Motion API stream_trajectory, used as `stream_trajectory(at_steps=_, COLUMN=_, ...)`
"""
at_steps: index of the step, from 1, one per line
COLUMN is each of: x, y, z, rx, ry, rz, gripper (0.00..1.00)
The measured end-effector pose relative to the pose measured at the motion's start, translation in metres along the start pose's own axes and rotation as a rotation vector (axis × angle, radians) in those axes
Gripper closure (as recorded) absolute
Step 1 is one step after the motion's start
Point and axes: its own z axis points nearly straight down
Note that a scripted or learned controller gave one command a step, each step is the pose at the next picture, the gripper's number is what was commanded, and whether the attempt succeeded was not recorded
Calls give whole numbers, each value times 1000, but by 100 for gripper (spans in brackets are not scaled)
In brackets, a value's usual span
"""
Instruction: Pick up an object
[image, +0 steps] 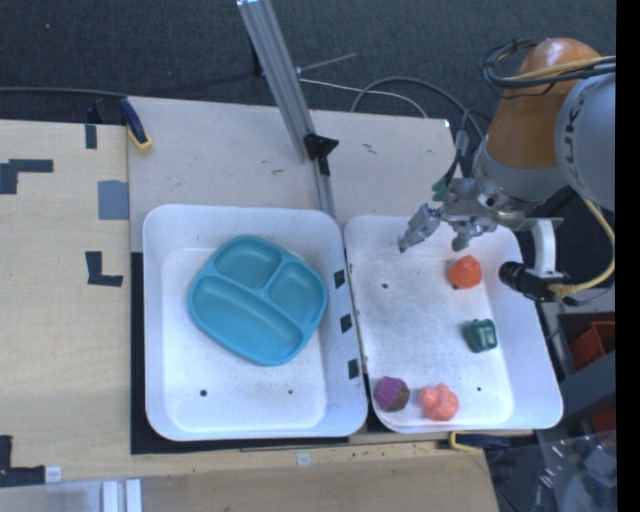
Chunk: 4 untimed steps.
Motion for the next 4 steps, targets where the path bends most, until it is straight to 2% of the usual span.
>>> stream_trajectory(at_steps=1, x=0, y=0, z=0, rx=0, ry=0, rz=1, gripper=0)
stream_trajectory(at_steps=2, x=-6, y=5, z=60, rx=6, ry=-1, rz=2, gripper=0)
stream_trajectory(at_steps=3, x=-9, y=-2, z=123, rx=7, ry=-1, rz=2, gripper=0)
stream_trajectory(at_steps=4, x=-8, y=-2, z=149, rx=0, ry=-2, rz=1, gripper=0)
